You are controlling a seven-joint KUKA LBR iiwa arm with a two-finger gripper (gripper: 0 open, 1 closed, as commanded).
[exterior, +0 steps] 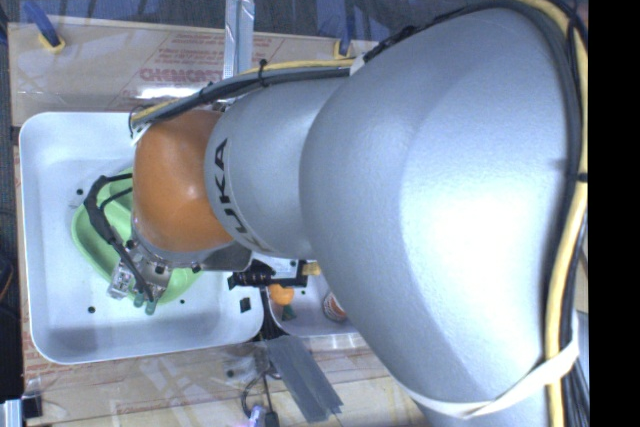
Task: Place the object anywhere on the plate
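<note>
A light green plate [92, 233] lies in the left white bin [60, 335], mostly covered by the arm's orange wrist band [175, 190]. The gripper [133, 287] hangs low over the plate's near edge, pointing down and to the left. I see no object in it from this angle. A small orange object [283, 293] lies at the left end of the right bin, just past the wall between the bins. Beside it a brownish round thing [335, 308] peeks out from under the arm.
The grey arm [420, 195] reaches in from the right and hides nearly all of the right bin and the back of the left one. Black cables [100, 200] loop over the plate. A grey clamp [300, 380] sticks out at the bench's front edge.
</note>
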